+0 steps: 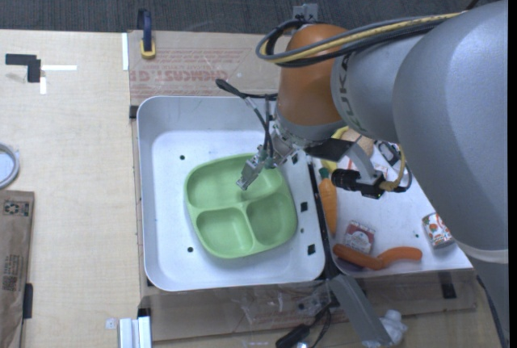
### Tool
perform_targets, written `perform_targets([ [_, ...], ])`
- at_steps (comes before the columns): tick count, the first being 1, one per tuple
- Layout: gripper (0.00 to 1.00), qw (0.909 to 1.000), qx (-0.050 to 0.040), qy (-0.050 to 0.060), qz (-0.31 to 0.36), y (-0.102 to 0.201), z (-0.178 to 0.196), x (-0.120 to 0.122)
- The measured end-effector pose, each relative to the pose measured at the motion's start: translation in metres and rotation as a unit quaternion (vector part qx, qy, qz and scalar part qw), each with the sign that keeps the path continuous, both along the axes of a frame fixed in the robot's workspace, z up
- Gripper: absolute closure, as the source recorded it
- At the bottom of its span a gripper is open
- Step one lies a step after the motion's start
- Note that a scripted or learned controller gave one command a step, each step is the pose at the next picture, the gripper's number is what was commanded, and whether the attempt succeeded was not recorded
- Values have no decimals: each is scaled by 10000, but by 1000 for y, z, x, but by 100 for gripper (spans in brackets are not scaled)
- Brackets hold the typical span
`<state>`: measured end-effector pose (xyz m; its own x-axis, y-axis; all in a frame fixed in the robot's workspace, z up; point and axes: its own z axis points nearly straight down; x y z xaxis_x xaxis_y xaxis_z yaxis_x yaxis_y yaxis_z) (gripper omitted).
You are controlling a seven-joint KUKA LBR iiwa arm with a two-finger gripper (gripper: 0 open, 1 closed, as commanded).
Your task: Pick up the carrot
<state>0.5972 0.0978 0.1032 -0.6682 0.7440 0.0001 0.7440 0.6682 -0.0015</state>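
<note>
Carrot (327, 207): lay in the right bin (404, 219), against its left wall, beside a small red packet (359, 237) and a sausage (378, 257). Gripper (247, 178): hung over the green divided plate (239, 209) in the left bin (161, 177) (fingers pressed together, nothing between them). Arm reached in from the right, wrist angled down-left.

Arm hides carrot (327, 205) (partly).
</note>
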Motion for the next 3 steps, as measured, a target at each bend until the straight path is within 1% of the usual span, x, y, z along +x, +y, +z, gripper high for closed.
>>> perform_targets([
  [1, 100, 10000, -20, -21, -39, -5, 9, 1],
  [2, 100, 9930, -27, -136, 1175, 21, -4, -17],
  [3, 100, 9944, 5, -116, 1053, 55, 138, -60],
])
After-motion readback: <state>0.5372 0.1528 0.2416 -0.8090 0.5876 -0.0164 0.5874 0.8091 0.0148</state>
